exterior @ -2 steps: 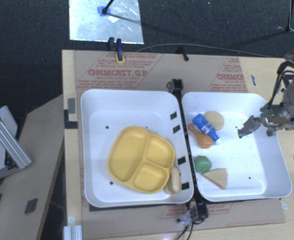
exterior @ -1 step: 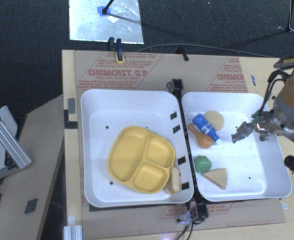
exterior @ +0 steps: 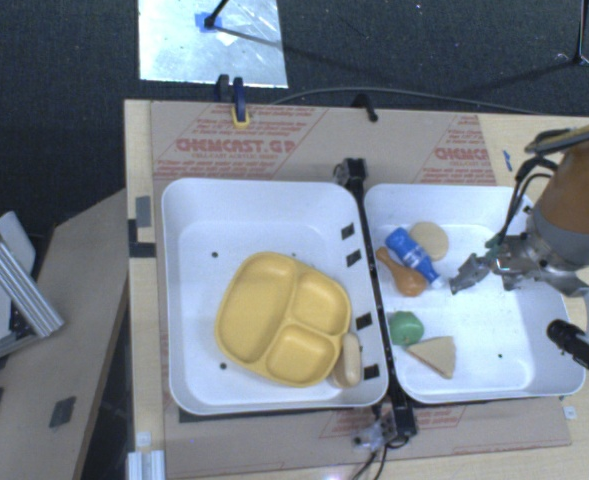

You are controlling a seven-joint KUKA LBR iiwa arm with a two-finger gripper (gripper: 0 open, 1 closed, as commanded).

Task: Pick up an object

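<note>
My gripper hangs over the middle of the right bin, on the grey arm with its orange band. Just left of it lie a blue bottle, a round tan disc and an orange carrot-shaped piece. Nearer the front of this bin are a green lump and a tan wedge. None of these touches the gripper.
The left bin holds a yellow divided plate, with a beige bread-like roll at the plate's right edge. A black divider strip runs between the two bins. A clamp sits at the bench's far edge.
</note>
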